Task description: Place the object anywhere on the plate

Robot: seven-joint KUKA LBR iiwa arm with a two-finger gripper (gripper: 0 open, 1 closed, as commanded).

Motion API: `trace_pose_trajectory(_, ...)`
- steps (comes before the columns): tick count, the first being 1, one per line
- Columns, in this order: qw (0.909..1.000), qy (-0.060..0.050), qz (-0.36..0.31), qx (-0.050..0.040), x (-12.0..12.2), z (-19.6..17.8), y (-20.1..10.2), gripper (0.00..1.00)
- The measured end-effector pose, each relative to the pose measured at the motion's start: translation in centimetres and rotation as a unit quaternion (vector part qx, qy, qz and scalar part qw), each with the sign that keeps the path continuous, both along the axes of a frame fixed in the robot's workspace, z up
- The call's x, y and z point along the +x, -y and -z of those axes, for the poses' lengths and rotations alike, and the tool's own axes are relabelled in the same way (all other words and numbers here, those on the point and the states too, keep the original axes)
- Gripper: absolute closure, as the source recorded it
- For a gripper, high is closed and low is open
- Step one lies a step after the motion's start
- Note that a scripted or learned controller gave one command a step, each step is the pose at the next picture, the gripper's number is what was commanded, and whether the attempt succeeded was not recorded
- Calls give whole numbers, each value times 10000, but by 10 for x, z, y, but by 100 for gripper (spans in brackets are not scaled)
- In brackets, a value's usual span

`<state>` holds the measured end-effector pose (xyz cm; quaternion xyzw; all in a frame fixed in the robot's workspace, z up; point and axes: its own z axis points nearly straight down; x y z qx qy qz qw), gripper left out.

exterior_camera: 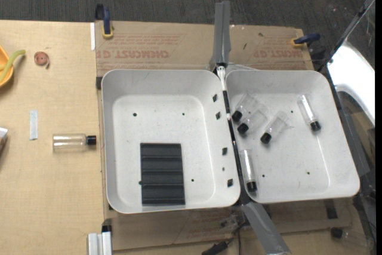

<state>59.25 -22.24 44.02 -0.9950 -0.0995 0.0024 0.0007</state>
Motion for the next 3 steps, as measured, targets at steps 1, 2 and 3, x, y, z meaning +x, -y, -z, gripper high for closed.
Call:
trace_pose_trajectory(1, 10000, 1, -2, -3, 52, 1, -61, 0)
trace_pose_trajectory(2, 10000, -2, -6, -2, 1, 0, 1, 0)
trace_pose_trajectory(3, 10000, -1, -29, -5, 56, 1, -9, 0)
